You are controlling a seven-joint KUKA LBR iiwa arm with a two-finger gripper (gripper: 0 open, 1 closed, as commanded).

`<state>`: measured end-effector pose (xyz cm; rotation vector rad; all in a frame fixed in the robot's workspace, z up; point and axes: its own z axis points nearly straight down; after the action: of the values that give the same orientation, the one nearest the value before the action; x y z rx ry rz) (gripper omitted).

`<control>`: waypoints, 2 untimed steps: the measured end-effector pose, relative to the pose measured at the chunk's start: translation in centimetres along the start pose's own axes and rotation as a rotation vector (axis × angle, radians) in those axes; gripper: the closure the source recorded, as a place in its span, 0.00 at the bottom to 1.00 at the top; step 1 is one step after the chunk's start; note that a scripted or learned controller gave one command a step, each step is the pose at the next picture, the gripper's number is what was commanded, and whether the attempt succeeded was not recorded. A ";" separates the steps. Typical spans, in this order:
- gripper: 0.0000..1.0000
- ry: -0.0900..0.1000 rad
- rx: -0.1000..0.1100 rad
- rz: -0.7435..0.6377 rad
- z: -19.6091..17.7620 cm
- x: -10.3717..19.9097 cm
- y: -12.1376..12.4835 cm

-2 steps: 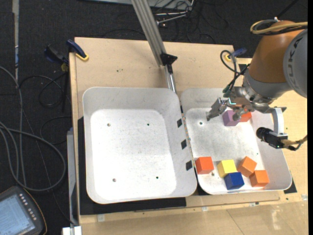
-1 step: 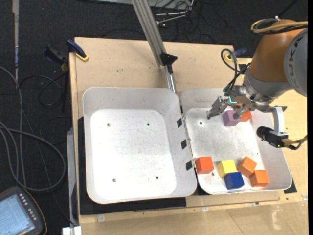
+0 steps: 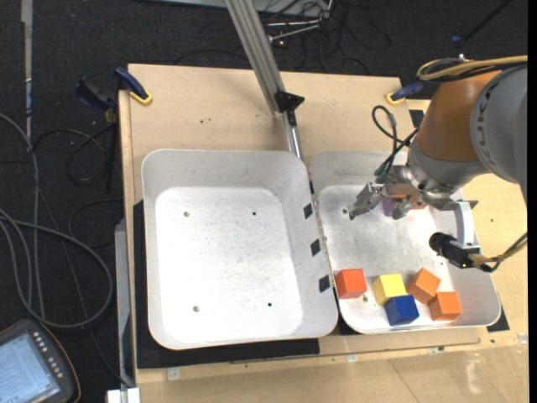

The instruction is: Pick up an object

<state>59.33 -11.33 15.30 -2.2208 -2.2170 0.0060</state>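
**Blocks clustered at the near edge of the right bin, my tool above its far half**

My tool (image 3: pixel 379 200) hangs over the far half of the right bin (image 3: pixel 369 233), well apart from the blocks. I see grey fingers splayed toward the left and something purplish by them, but I cannot tell whether the tool is open or closed, or whether it carries anything.

The things to pick lie along the bin's near edge: an orange block (image 3: pixel 351 282) standing alone on the left, then a yellow block (image 3: pixel 388 288) touching a blue block (image 3: pixel 402 309), then two more orange blocks (image 3: pixel 425 284) (image 3: pixel 445 306) at the right.

I judge them light, stiff and not fragile, with flat painted faces that may slip a little. I would take one across two opposite flat faces.

They look like near-cubes, so none has a real long axis. The left orange block sits roughly square to the bin, and the far-right orange one is turned on a diagonal. The lone left block offers the clearest sides; the yellow and blue pair leave no room between them.
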 end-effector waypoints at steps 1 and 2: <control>0.00 0.001 0.001 -0.001 5.4 0.1 -0.1; 1.00 0.000 -0.006 0.000 4.0 0.0 0.1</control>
<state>59.38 -11.33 11.29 -2.2237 -2.2206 -0.0010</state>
